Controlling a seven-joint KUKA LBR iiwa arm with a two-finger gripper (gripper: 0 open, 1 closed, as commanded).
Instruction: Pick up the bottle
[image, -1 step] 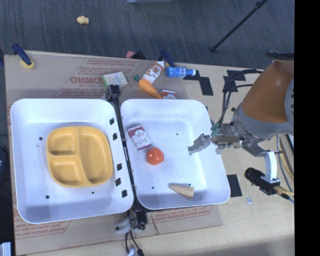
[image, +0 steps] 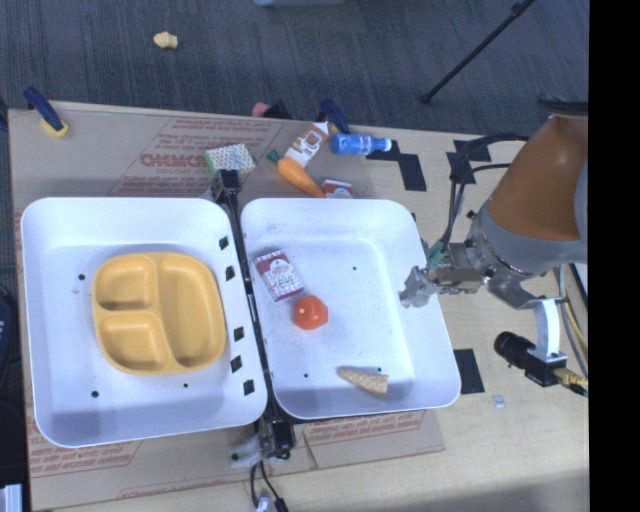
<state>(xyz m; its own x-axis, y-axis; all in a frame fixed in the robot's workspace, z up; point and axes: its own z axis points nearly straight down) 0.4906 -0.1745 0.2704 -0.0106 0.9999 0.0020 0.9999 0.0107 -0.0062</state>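
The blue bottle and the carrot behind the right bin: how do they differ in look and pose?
The blue bottle is blue with a pale end; the carrot is orange with a green tip. The bottle lies almost level across the view, while the carrot lies at a slant. The bottle is farther from the right bin; the carrot lies nearly at its back rim. Both lie flat on the bench, outside the bins, apart from the gripper.

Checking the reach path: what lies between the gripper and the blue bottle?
In the camera view, black tape patches on bare bench lie between the gripper and the blue bottle.
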